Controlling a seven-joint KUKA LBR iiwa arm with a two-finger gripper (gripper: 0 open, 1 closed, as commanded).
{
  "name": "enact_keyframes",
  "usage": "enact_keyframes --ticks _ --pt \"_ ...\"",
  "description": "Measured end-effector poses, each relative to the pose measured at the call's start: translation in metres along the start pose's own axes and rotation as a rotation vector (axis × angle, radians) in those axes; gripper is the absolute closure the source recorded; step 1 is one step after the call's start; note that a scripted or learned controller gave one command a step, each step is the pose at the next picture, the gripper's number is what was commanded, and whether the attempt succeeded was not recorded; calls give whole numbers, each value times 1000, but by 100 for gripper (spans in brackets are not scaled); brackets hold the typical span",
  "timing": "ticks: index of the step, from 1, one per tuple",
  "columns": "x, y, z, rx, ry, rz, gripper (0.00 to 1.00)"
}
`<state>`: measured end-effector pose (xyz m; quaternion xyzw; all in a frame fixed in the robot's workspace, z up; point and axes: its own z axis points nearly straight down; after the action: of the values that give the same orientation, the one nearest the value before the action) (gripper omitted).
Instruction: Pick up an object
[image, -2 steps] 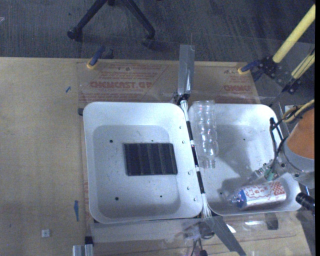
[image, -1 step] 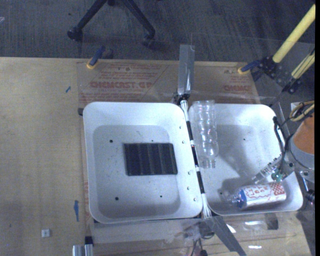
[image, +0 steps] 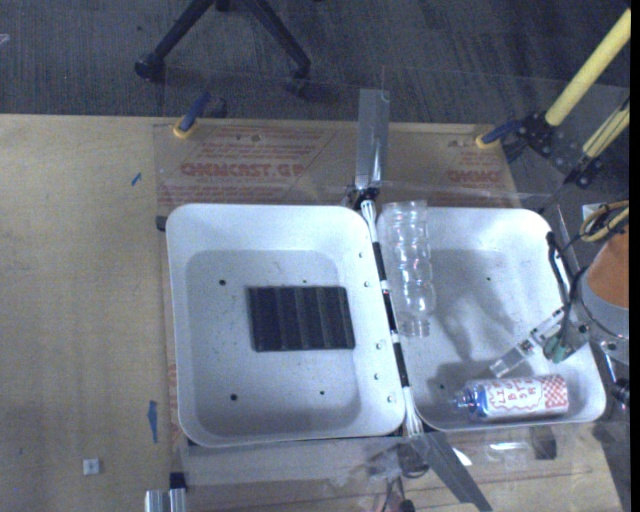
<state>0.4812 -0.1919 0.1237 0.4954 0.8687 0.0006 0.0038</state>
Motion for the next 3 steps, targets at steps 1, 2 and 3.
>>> enact_keyframes --ticks 1,2,3 --pt "-16 89 31 1 3 -87 0" --pt "-56 90 37 0 0 272 0" --pt "-65 179 6 3 2 310 0"
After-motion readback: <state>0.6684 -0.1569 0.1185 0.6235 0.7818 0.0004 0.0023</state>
